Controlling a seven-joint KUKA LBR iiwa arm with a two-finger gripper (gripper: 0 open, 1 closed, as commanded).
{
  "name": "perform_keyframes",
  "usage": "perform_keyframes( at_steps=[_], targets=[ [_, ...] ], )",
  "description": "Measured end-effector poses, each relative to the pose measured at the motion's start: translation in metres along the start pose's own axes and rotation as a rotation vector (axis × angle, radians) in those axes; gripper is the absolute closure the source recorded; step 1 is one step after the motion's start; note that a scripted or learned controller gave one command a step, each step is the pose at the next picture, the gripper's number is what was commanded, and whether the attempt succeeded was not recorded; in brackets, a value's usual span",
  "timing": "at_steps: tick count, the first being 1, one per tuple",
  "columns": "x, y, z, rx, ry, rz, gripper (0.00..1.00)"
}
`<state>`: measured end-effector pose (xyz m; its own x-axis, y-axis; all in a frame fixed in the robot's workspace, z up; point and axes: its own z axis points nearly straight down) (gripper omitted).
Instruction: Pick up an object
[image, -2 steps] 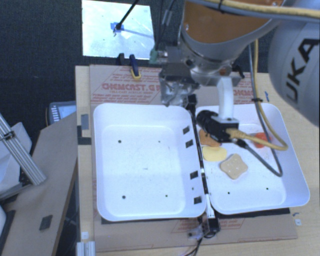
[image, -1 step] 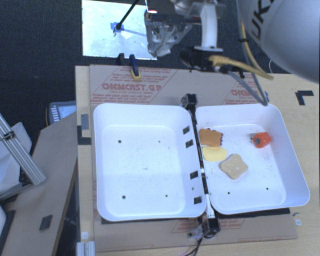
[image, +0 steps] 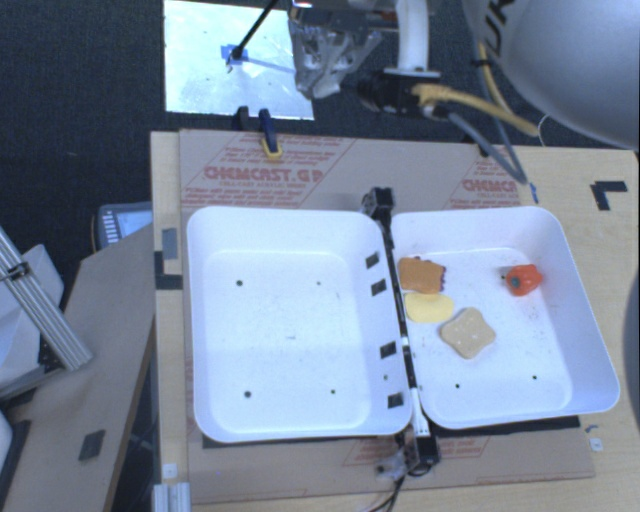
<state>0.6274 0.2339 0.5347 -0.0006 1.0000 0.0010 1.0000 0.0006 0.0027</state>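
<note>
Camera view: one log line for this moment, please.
gripper: raised beyond bins | right bin: cracker, yellow slice, toast, orange piece | nothing held

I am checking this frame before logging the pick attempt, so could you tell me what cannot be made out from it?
- Gripper, camera view: blurred and cut by the top edge.
- Yellow piece, right bin: partly covered by the orange-brown piece.
- Red object: too small to identify.
- Arm: cut off by the top and right edges.
</note>
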Motion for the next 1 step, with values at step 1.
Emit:
perform_keyframes(
  at_steps=[1],
  targets=[
    [-0.0001, 0.0288, 0.0001, 0.000, 0.000, 0.000, 1.00]
  ],
)
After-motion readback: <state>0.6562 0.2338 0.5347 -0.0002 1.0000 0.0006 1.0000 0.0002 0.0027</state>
